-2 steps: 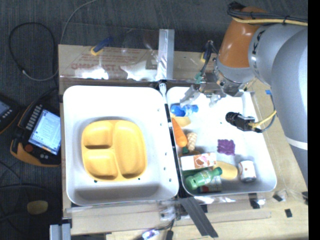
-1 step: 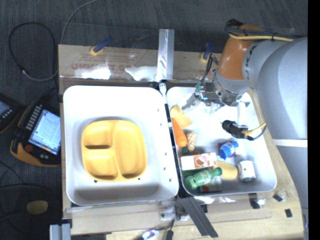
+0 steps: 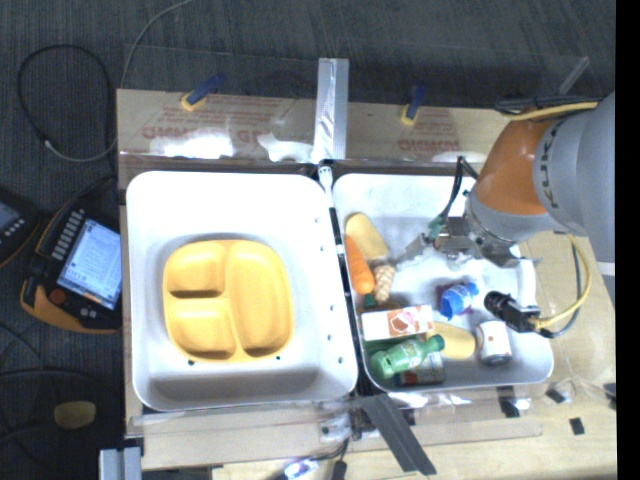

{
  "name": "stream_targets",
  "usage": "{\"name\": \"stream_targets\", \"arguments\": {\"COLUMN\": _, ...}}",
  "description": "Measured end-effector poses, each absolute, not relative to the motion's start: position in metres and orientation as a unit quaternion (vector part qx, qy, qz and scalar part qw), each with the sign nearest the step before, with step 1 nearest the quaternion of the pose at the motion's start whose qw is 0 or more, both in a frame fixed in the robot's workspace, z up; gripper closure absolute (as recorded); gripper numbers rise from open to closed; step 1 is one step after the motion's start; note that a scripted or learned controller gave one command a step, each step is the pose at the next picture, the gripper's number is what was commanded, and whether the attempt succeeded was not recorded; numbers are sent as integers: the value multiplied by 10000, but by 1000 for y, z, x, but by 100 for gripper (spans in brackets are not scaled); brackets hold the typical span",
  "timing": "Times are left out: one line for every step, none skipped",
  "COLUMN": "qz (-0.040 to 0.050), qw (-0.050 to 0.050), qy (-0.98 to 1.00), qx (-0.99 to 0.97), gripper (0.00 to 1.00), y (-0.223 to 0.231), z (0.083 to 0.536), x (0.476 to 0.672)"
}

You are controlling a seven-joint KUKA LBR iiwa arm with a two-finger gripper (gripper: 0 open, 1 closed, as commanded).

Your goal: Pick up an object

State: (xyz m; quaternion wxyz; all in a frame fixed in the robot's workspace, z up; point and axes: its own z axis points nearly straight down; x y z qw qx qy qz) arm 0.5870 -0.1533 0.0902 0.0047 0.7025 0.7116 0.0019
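Camera view from above puts my gripper [image 3: 430,240] low inside the right bin [image 3: 545,368], at its far half, with my orange-banded wrist reaching in behind it. I cannot tell whether my jaws are open or closed; they are small and grey against the white floor, and I see nothing between them, so I count myself empty.

Just ahead of the jaws, towards the bin's dividing wall, lies a small knobby brown piece [image 3: 383,280], touching an orange carrot [image 3: 360,268]; a pale yellow bun [image 3: 365,233] sits just beyond the carrot. On the near side of the jaws a blue-and-white item [image 3: 457,298] lies close by. Further towards the near wall are a white carton [image 3: 397,323], a green bottle [image 3: 405,356] and a small white can [image 3: 492,340], packed together. Well apart, across the divider, a yellow tray [image 3: 228,298] rests in the left bin [image 3: 140,228].

I judge this to be the approach step, with the grasp not yet made. The knobby piece is probably my nearest target. My next move calls for centring over it, straddling it clear of the carrot, closing, then lifting straight up.
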Motion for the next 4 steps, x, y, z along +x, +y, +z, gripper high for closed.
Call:
{"name": "stream_targets", "arguments": {"qz": 32, "qw": 61, "qy": 6934, "qx": 7205, "gripper": 0, "y": -138, "z": 91, "x": 514}}
{"name": "stream_targets", "arguments": {"qz": -12, "qw": -7, "qy": 5478, "qx": 8366, "gripper": 0, "y": -153, "z": 147, "x": 493}}
{"name": "stream_targets", "arguments": {"qz": 37, "qw": 41, "qy": 6339, "qx": 7734, "gripper": 0, "y": -165, "z": 90, "x": 487}}
{"name": "stream_targets", "arguments": {"qz": 33, "qw": 110, "qy": 6767, "qx": 7362, "gripper": 0, "y": -163, "z": 91, "x": 489}}
